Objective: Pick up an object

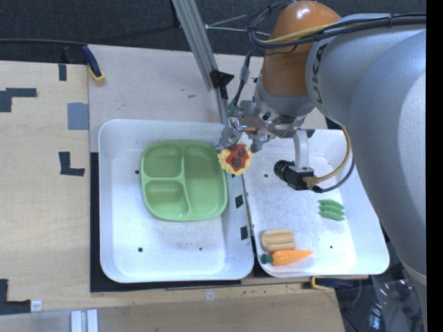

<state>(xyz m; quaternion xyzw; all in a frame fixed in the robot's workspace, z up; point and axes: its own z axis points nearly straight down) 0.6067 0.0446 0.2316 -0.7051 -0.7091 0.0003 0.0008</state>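
My gripper [239,144] hangs over the divide between the two bins, just right of the green plate. A small toy pizza slice [234,159], yellow with red topping, sits between its fingers and is lifted above the bin edge. The gripper is shut on it. In the right bin lie a green pea pod [331,209], a tan hot-dog bun [277,240] and an orange carrot [291,257].
A green divided plate [183,180] lies in the left bin [124,254]. The right bin [360,247] holds the loose toy foods near its front and right side. A slanted metal rail [197,40] runs down from the top toward the gripper. A black cable fitting [291,173] hangs beside the wrist.
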